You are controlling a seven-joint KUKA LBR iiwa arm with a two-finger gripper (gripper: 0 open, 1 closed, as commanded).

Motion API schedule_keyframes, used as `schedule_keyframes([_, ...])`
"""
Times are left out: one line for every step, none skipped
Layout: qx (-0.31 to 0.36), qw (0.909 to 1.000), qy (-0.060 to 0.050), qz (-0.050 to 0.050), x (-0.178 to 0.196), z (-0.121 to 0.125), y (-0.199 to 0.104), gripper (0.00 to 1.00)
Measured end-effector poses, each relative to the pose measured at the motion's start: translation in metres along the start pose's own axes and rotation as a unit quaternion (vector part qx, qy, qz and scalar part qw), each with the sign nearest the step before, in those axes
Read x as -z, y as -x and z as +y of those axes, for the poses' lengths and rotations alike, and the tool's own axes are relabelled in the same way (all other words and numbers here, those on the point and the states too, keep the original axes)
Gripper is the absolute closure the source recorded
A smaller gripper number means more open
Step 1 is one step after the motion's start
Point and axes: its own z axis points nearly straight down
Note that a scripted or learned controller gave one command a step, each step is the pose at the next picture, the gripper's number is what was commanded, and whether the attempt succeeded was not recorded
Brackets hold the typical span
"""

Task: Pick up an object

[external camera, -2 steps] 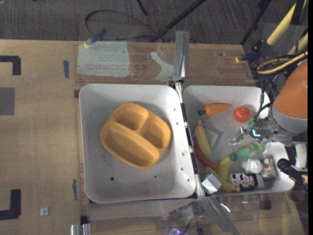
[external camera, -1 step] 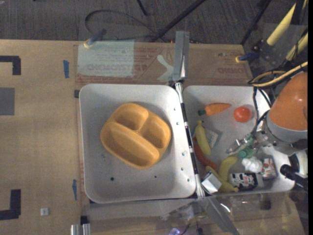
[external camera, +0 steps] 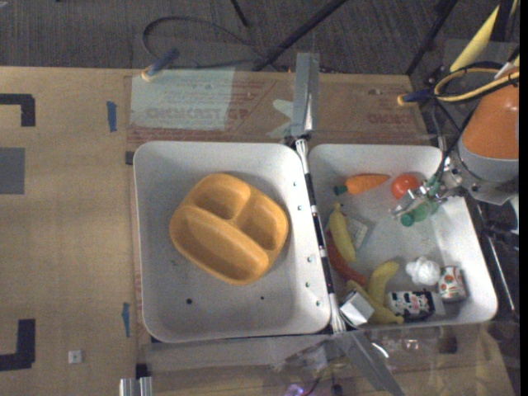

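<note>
The end effector [external camera: 421, 198] of a grey arm with an orange band [external camera: 492, 130] hangs low over the right bin [external camera: 483, 250], at about one o'clock within it; whether it is parted or closed cannot be told at this size. Directly beneath it lies a small green object [external camera: 419, 214], and just at its eleven o'clock a red tomato-like ball [external camera: 403, 185], either a likely target. Both look like light, hard plastic toys: stiff, smooth and apt to roll or squirt aside, so a hold across the middle of the green piece seems safest. Farther out, a toy carrot [external camera: 365, 183] rests at ten o'clock, a yellow banana [external camera: 340, 233] at eight, a second banana [external camera: 380, 280] and a crumpled white wad [external camera: 423, 271] toward six, with a small red can [external camera: 450, 284] and a dark carton [external camera: 411, 304] near the front rim. In the left bin [external camera: 157, 238], well apart, sits an orange divided plate [external camera: 228, 228] on the table [external camera: 58, 246].
</note>
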Motion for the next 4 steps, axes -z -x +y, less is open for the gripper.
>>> schedule_keyframes([0.000,1.0000,0.002,-0.004,0.012,0.001,0.002,1.00])
schedule_keyframes([0.032,0.9994,-0.013,0.008,-0.003,0.048,0.030,1.00])
schedule_keyframes([0.086,0.9963,0.000,-0.002,0.128,0.071,-0.010,1.00])
schedule_keyframes([0.086,0.9963,-0.001,-0.001,0.137,0.078,-0.036,1.00])
